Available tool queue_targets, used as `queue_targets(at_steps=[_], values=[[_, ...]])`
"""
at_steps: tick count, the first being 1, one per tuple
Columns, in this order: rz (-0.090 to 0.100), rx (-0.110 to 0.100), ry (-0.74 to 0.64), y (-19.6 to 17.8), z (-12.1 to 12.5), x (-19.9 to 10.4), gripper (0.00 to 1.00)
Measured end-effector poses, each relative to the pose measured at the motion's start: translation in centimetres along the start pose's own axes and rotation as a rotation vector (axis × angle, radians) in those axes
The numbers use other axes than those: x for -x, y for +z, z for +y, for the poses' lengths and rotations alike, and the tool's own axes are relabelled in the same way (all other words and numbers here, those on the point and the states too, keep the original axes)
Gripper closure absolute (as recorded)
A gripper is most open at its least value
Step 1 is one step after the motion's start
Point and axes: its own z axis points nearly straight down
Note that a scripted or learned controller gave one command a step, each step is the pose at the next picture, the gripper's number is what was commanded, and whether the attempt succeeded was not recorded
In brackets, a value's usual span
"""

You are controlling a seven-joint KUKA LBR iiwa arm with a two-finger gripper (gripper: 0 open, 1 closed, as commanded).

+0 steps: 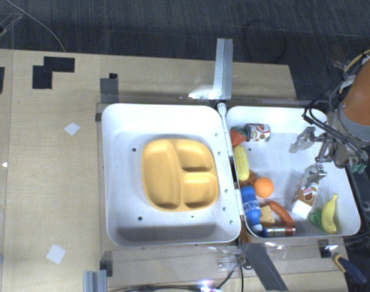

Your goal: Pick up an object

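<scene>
Gripper, fingers spread and gripping nothing, poised in the right bin just above a brown-and-white carton lying below the fingertips beside a banana; a clean pick likely requires descending straight, straddling the carton before closing.

Arm cut off at right edge
</scene>
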Motion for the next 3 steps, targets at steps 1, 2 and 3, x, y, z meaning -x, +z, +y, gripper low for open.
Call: queue_targets(at_steps=[1, 2, 3], values=[[-0.007, -0.001, -0.005, -1.1, 0.1, 0.3, 1.00], [-0.014, -0.002, -0.011, -2.2, 0.2, 0.6, 1.00], [-0.013, -0.002, -0.012, -2.1, 0.3, 0.6, 0.00]])
